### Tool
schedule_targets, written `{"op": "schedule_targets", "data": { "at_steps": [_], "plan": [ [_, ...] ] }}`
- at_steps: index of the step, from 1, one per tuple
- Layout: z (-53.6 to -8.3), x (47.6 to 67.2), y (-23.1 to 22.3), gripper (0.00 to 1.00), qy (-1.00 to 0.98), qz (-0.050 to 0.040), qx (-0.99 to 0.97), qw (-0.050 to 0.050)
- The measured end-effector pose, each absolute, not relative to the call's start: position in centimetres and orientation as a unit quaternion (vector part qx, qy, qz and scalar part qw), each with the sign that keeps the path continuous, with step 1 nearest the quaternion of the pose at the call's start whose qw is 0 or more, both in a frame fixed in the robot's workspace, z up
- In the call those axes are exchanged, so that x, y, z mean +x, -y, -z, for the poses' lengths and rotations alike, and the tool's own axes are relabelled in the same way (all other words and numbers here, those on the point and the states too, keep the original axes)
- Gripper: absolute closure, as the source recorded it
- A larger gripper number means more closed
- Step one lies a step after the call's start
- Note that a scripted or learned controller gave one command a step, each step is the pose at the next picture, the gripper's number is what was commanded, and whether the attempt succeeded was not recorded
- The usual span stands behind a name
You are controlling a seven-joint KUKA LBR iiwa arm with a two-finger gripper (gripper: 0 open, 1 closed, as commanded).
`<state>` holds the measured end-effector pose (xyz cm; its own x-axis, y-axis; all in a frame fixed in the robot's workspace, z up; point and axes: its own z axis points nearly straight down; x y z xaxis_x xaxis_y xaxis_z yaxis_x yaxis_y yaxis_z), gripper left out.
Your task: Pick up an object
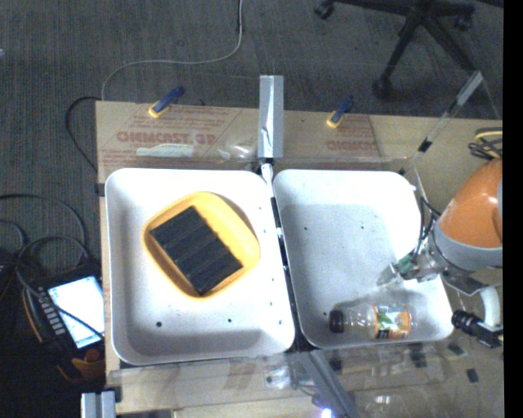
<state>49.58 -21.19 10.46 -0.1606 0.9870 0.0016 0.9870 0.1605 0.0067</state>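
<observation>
Bottle [372,320] lying in right bin [343,204]; yellow sponge [200,243] in left bin [131,326].

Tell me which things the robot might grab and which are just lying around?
For the job: bottle, yellow dish with black pad, pincer.
Just lying about: blue clamps, tablet, office chair, cables.

A: Beyond the bins? Cardboard sheet [188,131] across upper frame, two blue-and-yellow clamps [166,101] on it.
B: Lit tablet [75,307] at lower left; office chair base [409,33] at upper right.
</observation>
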Motion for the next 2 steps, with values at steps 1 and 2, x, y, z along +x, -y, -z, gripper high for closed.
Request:
{"op": "schedule_targets", "data": {
  "at_steps": [1, 2],
  "plan": [
    [-10.5, 49.6, 21.2, 0.0, -0.762, -0.0031, 0.648, 0.001],
    [-12.2, 48.4, 21.1, 0.0, -0.824, 0.0007, 0.567, 0.0]
  ]
}}
